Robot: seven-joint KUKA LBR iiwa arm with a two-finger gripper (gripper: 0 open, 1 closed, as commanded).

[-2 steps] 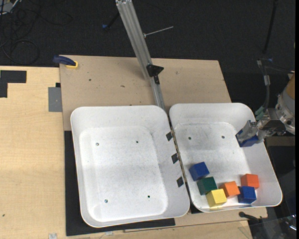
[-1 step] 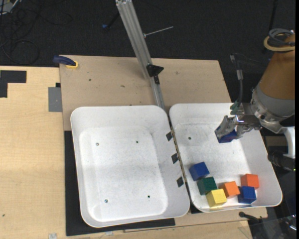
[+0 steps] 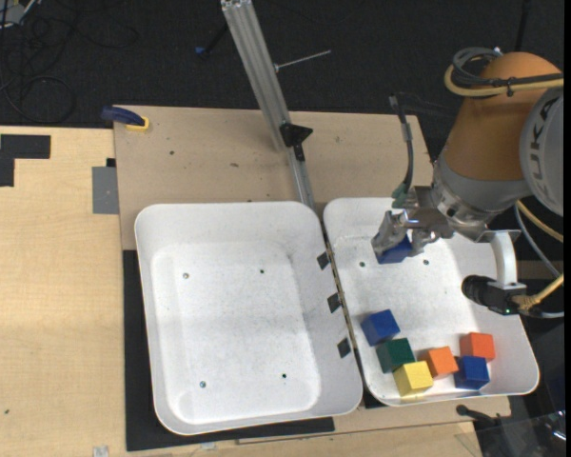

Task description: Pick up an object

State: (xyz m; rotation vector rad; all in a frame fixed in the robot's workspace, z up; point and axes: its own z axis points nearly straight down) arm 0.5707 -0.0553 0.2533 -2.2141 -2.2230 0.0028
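The camera view looks down on two white bins on a wooden bench. The arm reaches in from the right, and its gripper (image 3: 396, 241) hangs over the back part of the right bin (image 3: 438, 284). A blue block (image 3: 392, 249) sits between the gripper's fingers, so the fingers look closed on it. It seems lifted a little off the bin floor, but I can't be sure. So the pick looks mostly done, and what is left is to raise the block up clear. Six more blocks lie near the front of this bin: another blue one (image 3: 380, 326), a green one (image 3: 395, 353), a yellow one (image 3: 414, 377), an orange one (image 3: 442, 361), a red one (image 3: 477, 346) and a small blue one (image 3: 472, 372). They are well apart from the gripper. The wall between the bins is just beside the gripper on the left. The left bin (image 3: 228, 312) has lots of open floor. A metal bar (image 3: 266, 84) leans up behind the bins.
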